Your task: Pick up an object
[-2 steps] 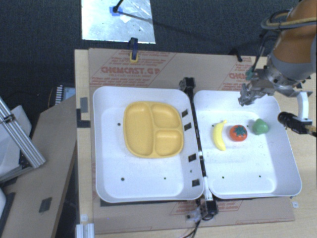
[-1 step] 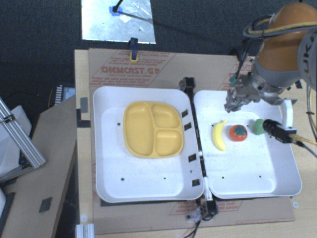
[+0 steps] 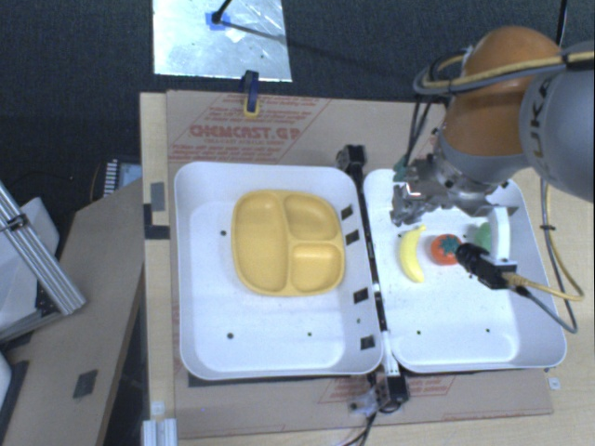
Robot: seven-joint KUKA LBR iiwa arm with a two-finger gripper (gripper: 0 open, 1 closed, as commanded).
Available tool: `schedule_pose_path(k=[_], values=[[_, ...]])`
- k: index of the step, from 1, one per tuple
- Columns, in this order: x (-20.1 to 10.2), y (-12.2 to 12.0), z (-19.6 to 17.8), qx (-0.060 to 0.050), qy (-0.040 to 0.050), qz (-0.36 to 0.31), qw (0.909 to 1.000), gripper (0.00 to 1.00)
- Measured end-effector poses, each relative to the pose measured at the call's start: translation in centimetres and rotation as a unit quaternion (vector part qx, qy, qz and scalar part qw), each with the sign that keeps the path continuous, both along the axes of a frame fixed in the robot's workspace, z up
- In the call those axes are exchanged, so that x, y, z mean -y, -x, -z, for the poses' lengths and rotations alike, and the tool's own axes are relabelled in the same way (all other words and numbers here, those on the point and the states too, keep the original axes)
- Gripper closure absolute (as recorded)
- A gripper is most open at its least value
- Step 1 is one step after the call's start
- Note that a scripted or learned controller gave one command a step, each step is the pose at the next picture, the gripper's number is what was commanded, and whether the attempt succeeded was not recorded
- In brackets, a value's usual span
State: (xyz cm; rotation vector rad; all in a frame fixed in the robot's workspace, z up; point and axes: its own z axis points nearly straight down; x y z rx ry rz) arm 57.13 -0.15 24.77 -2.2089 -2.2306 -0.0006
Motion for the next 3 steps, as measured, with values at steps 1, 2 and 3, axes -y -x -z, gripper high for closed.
schedule_pose_path(k=[1, 2, 3], values=[[-4.8, 3.3, 1.5, -0.001, -0.0002, 0.000, 1.0000, 1.00], [-9.5, 5.3, 1.0, 0.000, 0.0001, 0.000, 1.0000, 1.00], [-9.2, 5.3, 1.0, 0.001, 0.0007, 0.003, 1.0000, 0.00]])
